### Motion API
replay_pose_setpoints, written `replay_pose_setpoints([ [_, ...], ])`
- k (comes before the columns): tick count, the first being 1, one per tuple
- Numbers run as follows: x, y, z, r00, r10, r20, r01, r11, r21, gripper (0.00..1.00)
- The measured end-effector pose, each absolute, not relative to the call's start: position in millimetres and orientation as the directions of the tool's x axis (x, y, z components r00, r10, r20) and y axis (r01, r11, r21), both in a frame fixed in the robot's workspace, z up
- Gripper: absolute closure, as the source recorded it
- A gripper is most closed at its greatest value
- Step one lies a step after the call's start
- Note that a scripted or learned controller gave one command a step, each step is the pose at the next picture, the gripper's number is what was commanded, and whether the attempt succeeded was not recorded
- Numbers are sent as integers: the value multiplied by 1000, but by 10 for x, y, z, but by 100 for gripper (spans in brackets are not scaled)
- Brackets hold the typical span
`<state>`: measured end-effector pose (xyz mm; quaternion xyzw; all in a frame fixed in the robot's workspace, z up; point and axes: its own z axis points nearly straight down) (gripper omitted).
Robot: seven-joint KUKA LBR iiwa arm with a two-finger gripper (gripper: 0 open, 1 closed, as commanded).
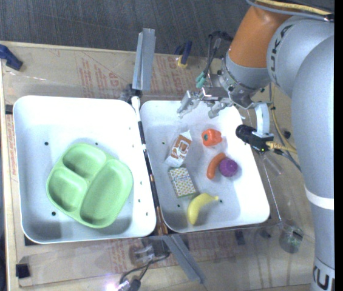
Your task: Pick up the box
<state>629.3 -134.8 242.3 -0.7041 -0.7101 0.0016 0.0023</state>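
- Lying in the right bin [253, 208], the box [180, 148] is beside a patterned packet [182, 181]
- gripper [203, 103] over the bin's far edge, jaws spread, holding nothing
- cardboard bench [68, 71], dark carpet beyond

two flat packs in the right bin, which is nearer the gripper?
The white-and-orange box, lying just below the gripper. The checkered pack sits farther down the right bin, next to the banana.

Gripper [203, 103]: above right bin's [251, 208] far edge, fingers spread, nothing between them.
Box [179, 149]: on bin floor, near gripper.
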Motion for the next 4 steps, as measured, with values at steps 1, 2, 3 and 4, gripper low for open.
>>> replay_pose_setpoints([
  [1, 5526, -1365, 1973, -32, 999, 0, 999, 32, -6, 0],
  [2, 5111, -1325, 901, -60, 998, 2, 998, 60, -6, 0],
  [3, 5112, -1333, 997, -66, 998, -1, 998, 66, -7, 100],
  [4, 4772, -957, 2301, -380, 925, 0, 925, 380, 0, 100],
])
